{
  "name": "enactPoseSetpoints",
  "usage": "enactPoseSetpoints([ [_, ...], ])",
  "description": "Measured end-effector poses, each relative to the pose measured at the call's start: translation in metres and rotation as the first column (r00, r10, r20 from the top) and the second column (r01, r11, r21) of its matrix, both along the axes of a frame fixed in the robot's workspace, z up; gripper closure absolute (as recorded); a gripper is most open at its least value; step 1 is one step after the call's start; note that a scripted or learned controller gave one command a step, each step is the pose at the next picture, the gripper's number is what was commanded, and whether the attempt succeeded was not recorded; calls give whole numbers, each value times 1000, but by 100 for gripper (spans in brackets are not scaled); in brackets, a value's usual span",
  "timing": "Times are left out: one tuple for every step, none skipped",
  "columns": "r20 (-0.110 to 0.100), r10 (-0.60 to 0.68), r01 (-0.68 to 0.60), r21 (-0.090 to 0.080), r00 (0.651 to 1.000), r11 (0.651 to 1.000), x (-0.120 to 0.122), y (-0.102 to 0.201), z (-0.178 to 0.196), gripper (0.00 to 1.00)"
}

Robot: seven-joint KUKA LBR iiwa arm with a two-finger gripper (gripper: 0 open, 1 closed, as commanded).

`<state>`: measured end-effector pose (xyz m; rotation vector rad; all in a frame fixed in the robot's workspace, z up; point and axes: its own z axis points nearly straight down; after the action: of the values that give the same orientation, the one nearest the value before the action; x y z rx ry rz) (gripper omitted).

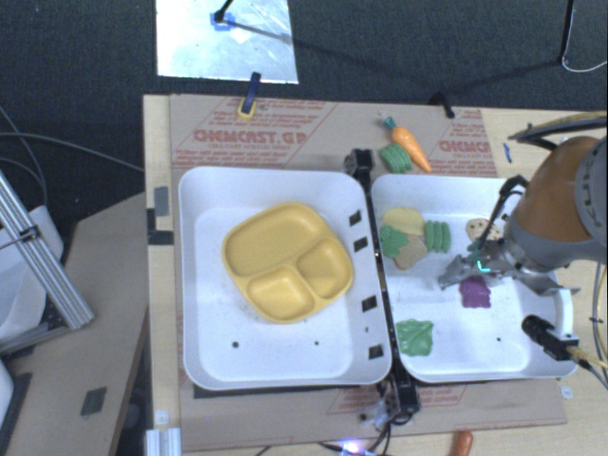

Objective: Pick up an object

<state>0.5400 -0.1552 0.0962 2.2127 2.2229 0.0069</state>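
Step in hand: you are lining up a grasp in the right bin; nothing is lifted yet, as far as you can judge.

Fingers: they sit low over the bin floor, grey and splayed a little apart, with no object visible between them. Treat them as partly open and holding nothing.

Nearest target: the purple piece lies just beside the fingers, on the side toward the bin's near rim. It looks small and lumpy, so you need it centred between the fingers before you close.

Other candidates: the green ridged piece and the yellow-and-tan pile lie beyond the fingers toward the divider between the bins; the green leafy piece lies well apart, toward the near rim.

Advice: shift the fingers toward the purple piece so that it sits between them, not beside one tip, then descend until the tips nearly touch the bin floor.

Risk: closing where the fingers are now probably catches nothing, or nudges the piece away.

Clearance: the small tan disc behind the fingers is near the arm's wrist; keep your descent straight to avoid sweeping it.

Left bin: it holds the yellow divided tray, far from the fingers; ignore it.

Check: lift slowly and confirm that the piece rises with you.
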Motion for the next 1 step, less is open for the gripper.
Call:
enactPoseSetpoints([
  [-2,1,-1,-1,1000,1000,37,-4,-12,0],
])
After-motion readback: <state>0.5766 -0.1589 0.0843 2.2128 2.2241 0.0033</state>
